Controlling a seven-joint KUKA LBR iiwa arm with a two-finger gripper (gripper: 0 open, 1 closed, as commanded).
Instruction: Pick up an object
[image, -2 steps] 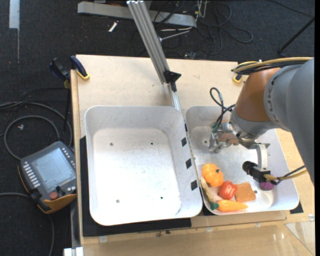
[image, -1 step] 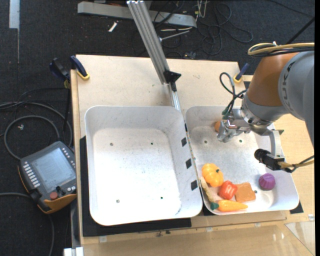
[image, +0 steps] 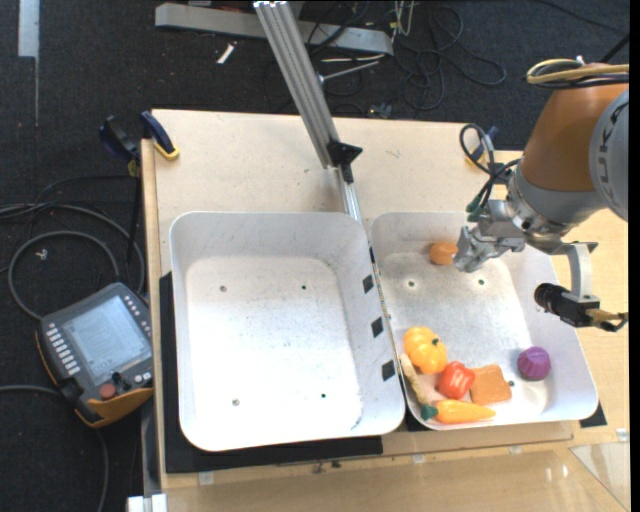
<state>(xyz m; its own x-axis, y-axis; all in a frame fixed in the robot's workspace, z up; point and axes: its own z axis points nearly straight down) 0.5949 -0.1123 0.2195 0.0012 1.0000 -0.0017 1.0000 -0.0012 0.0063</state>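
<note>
My gripper (image: 468, 258) hangs low over the back of the right bin (image: 500, 312). Just to its left, close against it, lies a small orange ball (image: 441, 253); I cannot tell whether they touch. Along the bin's front lie a yellow pepper (image: 425, 350), a red pepper (image: 455, 379), an orange block (image: 490, 385), a carrot (image: 462, 411) and a purple piece (image: 534, 363) at the right.
The left bin (image: 265, 330) sits beside the right one, their rims meeting at the middle. A slanted metal rail (image: 305, 85) runs down to the bins' back junction. A teach pendant (image: 97, 350) lies on the floor at left.
</note>
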